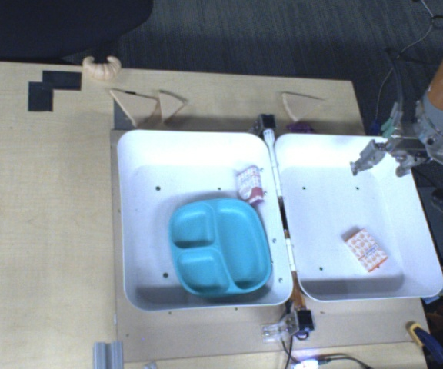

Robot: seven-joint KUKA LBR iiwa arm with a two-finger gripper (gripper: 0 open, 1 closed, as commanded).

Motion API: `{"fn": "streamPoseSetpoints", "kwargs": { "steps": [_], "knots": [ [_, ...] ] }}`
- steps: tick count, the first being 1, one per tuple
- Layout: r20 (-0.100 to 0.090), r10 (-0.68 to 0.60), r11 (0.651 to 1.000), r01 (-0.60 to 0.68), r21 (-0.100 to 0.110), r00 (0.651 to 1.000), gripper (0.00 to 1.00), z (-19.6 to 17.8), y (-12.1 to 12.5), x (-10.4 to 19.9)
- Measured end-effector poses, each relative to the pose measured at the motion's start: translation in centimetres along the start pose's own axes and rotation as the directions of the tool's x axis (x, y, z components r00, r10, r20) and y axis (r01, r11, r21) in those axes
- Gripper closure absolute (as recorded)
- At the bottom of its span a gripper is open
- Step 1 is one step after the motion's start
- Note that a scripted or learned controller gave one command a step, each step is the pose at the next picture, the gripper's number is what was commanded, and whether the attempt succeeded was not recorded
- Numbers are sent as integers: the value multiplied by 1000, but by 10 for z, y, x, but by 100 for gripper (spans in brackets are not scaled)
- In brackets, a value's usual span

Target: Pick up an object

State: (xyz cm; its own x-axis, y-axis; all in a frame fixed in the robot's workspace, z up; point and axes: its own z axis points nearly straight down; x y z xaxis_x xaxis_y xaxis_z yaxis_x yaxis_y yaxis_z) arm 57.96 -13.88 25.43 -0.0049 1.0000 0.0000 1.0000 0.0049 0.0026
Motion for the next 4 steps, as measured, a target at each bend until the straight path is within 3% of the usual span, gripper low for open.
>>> {"fn": "streamPoseSetpoints", "kwargs": {
  "steps": [1, 2, 3, 4],
  "knots": [
    [0, 2, 1000, -2, -3, 1000, 0, 154, -86, -6],
    [4, 2, 1000, -2, -10, 1000, 100, 142, -83, -8],
    [-1, 0, 1000, 0, 0, 1000, 100, 141, -22, 42],
    [1, 2, 1000, -2, -5, 1000, 100, 166, 5, 8]
  ]
}}
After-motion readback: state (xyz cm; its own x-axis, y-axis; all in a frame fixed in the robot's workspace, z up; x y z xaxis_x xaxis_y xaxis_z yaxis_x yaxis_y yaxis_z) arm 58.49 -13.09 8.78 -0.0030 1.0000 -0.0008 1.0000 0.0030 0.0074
